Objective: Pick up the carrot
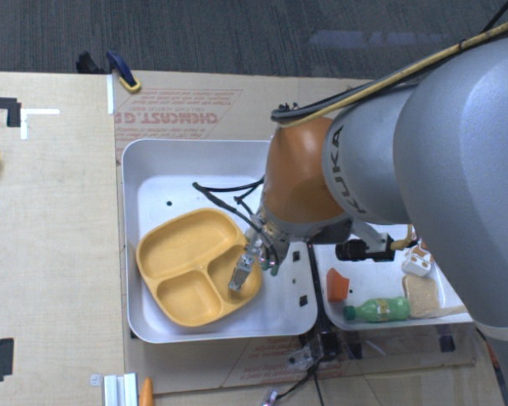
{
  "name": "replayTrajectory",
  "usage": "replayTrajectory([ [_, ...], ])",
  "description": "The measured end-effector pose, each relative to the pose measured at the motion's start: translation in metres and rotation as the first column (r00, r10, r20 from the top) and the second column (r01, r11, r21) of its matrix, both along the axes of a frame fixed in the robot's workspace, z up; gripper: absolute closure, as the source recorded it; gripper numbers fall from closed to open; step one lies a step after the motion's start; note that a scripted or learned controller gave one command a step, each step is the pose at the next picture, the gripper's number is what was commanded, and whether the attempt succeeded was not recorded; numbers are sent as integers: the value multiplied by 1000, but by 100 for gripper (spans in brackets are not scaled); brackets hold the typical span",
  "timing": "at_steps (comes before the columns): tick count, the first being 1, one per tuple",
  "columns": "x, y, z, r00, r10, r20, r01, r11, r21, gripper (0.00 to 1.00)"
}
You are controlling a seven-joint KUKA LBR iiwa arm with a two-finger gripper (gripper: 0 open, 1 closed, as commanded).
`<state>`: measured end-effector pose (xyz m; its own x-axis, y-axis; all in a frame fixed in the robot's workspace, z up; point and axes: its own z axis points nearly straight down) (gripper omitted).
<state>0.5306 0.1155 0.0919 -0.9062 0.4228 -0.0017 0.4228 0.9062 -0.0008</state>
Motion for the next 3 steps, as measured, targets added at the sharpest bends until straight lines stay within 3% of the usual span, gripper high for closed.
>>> replayTrajectory([
  [1,4,-6,10,1000,-9,11,9,1000,-7,100],
  [2,5,-7,18,1000,-12,12,12,1000,-6,100],
  [3,-24,49,60,959,-282,15,282,959,-3,100],
])
